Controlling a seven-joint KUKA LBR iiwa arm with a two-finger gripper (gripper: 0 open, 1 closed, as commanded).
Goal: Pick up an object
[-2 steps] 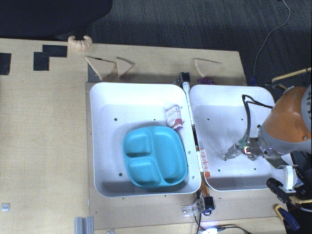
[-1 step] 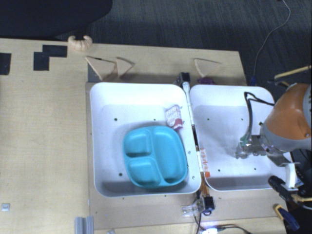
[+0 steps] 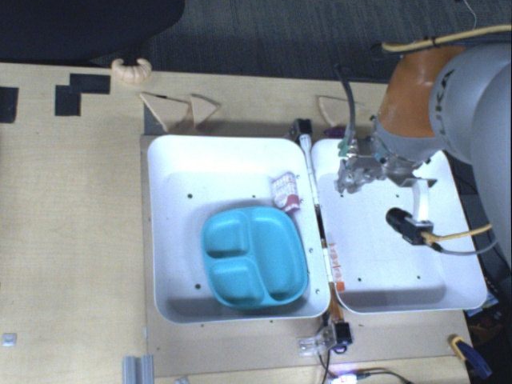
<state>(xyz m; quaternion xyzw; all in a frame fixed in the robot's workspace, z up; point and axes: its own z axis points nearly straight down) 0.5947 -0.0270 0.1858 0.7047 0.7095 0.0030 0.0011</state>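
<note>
Pale wooden worktop (image 3: 72,238), dark carpet beyond its far edge. Two shallow white bins side by side. Left bin (image 3: 172,174): one turquoise sectioned plate (image 3: 254,256), three compartments, lying flat toward the near right; one small white-and-red packet (image 3: 286,190) just beyond the plate's far right corner, close to the wall between the bins. Right bin (image 3: 384,274): the grey arm with its orange band (image 3: 410,94) reaches over the far half, the tool (image 3: 352,178) low above the bin's far left part. Whether its fingers are parted or closed, I cannot tell; nothing seen held.
</note>
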